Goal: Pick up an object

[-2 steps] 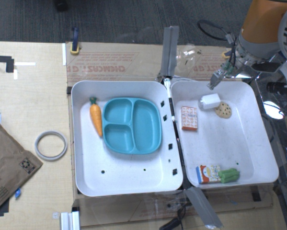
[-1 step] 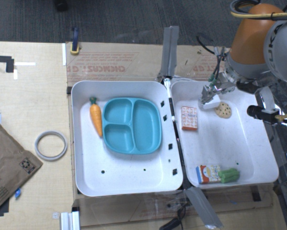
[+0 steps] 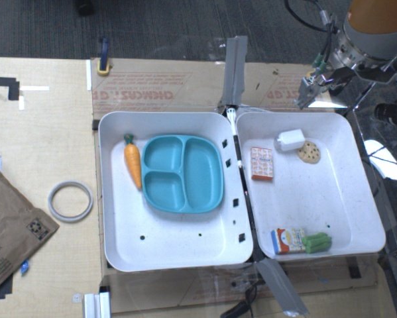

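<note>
Camera view: left white bin (image 3: 112, 197) has one teal divided plate (image 3: 183, 174), one orange carrot (image 3: 132, 163); right white bin (image 3: 357, 177) four items (small); gripper (image 3: 309, 85) state unclear.

Not much legible here. Cardboard sheet (image 3: 160, 85) behind bins has red print, upside down, reads roughly "CHEMCAT" plus bit more, rest too faint. Brown cardboard box (image 3: 9, 227) at left edge shows "BOX" in dark letters, word above cut off. Red-and-white carton (image 3: 262, 163) and small colourful packet (image 3: 289, 240) in right bin carry print, too small to read.
</note>
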Robot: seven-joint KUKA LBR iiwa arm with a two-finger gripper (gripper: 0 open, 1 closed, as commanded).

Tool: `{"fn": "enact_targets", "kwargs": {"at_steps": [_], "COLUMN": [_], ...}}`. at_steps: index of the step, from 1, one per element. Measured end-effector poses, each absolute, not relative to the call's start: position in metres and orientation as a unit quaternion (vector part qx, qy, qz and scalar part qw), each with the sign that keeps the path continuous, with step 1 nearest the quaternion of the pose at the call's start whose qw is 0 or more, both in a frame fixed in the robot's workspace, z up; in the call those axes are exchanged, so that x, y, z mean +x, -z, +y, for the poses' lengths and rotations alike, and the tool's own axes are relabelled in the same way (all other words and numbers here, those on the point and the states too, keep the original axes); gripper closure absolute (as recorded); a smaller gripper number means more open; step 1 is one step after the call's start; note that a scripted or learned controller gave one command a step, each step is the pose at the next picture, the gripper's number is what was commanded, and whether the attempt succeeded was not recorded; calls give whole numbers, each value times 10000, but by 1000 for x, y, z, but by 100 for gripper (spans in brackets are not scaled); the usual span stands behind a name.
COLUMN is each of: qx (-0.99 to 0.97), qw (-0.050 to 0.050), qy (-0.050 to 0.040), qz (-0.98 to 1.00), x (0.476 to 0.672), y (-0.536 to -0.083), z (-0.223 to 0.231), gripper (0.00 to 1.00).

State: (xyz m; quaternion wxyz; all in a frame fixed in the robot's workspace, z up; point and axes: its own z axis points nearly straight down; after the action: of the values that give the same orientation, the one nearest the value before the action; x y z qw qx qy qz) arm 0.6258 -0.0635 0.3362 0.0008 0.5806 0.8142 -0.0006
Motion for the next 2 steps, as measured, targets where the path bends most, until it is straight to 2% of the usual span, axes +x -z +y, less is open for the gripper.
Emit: {"fn": "enact_targets", "kwargs": {"at_steps": [1, 2], "qx": [5919, 5523], "qw": [-1, 10], "qy": [10, 7], "qz": [8060, 8337], "x": [614, 614], "y": [-339, -369], "z": [-9, -30], "gripper": [100, 100]}}
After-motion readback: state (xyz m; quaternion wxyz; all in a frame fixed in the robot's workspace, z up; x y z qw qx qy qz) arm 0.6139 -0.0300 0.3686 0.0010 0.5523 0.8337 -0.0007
